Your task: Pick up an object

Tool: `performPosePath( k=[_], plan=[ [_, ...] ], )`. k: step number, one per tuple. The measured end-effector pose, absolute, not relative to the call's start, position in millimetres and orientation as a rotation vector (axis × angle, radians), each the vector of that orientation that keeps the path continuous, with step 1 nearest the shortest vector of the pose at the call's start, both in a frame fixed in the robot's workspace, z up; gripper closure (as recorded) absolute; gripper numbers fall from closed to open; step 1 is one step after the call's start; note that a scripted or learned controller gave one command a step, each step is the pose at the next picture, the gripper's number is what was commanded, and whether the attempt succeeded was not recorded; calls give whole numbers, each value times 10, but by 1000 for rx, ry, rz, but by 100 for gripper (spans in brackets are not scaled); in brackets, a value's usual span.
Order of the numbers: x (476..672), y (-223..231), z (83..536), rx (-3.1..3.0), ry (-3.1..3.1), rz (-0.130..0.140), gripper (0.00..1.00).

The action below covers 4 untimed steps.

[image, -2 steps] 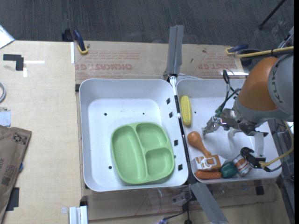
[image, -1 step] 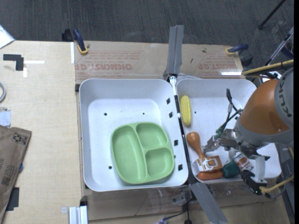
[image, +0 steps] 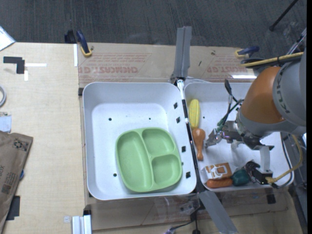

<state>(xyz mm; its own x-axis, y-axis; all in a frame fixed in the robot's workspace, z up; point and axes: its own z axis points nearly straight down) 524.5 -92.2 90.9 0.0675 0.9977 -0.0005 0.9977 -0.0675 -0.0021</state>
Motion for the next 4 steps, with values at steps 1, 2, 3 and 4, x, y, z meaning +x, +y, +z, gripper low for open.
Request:
performPosePath(
  k=[1, 2, 3, 4],
  plan=[
    [5482, -800, 1910, -2401, -2026, 4, 0],
    [5085, -908, 1906, -2141, -2296, 4, 0],
    [5069, -1454, 914, -2182, -2259, 2, 0],
    [4767, -1412, 908, -2215, -2224, 3, 0]
  ],
)
